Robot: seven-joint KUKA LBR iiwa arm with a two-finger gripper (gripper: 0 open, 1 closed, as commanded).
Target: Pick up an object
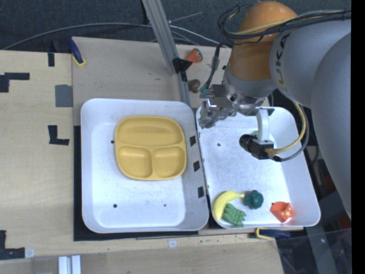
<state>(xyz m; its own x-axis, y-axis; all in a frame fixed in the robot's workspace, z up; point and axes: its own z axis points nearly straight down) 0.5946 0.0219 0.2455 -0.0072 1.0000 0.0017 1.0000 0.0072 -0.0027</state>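
Observation:
The right bin [274, 170] holds a yellow banana [223, 200], a light green toy [233, 214], a dark green round toy [254, 198] and an orange-red toy [282, 210], all along its near edge. My gripper [211, 117] hangs low over the far left corner of that bin, well away from those toys. No object shows between its fingers. The wrist with its orange band [259, 33] rises above it at the upper right.
In the left bin [102, 204] lies a yellow divided plate [151, 147]. A grey pole [162, 30] slants down to the gap between the bins. A small orange thing [195, 55] and a brown one [194, 85] sit on the bench behind the bins.

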